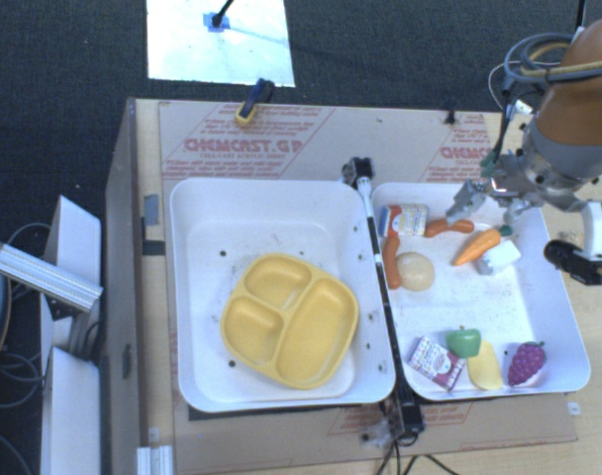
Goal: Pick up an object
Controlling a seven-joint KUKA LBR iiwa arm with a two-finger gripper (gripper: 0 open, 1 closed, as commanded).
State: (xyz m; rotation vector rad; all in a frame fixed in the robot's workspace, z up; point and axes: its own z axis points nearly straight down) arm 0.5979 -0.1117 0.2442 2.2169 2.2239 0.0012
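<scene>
Nearest to us, along the front edge of the right-hand shallow white bin [568, 349], we see a small red-and-white carton [432, 361], a green toy pepper [464, 340] just beside a pale yellow piece [486, 366], and a purple bunch of toy grapes [526, 362]. Level with these, the left-hand white bin [197, 265] holds a yellow plastic divided tray [290, 320], lying flat.

Further back in the right bin lie a round beige toy [415, 271] touching a long orange-red piece [391, 260] at the bin's left wall, a small white jar with an orange label [408, 220], a short orange sausage-like piece [450, 228], a toy orange carrot [476, 246] and a small white block [500, 256] just beside the carrot's tip.

At the back right, the grey arm's two-finger gripper [499, 199] hangs just above the carrot and the sausage-like piece. We cannot tell from this slant how the tool is set, and we see nothing carried in it.

We judge the task hardly begun: every object rests in its bin, none is lifted. Left to do are choosing one, likely the carrot or its neighbours, descending, closing on it and raising it clear.
</scene>
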